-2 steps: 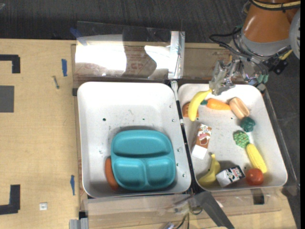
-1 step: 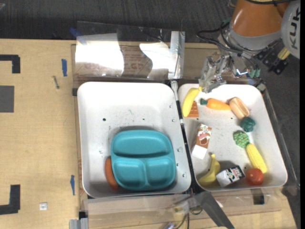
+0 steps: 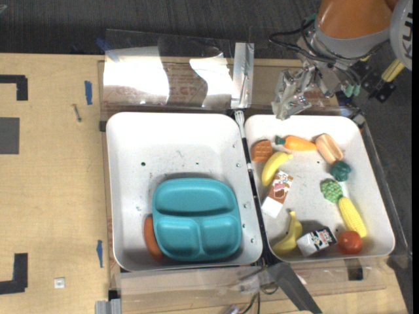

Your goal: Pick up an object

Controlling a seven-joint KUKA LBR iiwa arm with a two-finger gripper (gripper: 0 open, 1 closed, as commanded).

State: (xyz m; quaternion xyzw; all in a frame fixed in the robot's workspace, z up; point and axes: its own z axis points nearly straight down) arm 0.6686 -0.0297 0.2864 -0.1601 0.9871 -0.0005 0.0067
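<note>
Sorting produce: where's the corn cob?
The corn cob lies in the right bin near its right wall, between the broccoli and the tomato.

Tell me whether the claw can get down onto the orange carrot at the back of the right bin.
Probably yes. The claw hangs above the right white bin's back rim, close to the orange carrot, which lies uncovered, though a yellow banana crowds its near side.

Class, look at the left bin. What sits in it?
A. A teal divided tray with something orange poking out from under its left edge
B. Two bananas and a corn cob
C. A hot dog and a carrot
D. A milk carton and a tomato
A: the teal divided tray lies in the left bin, an orange item partly hidden under its left edge.
</note>
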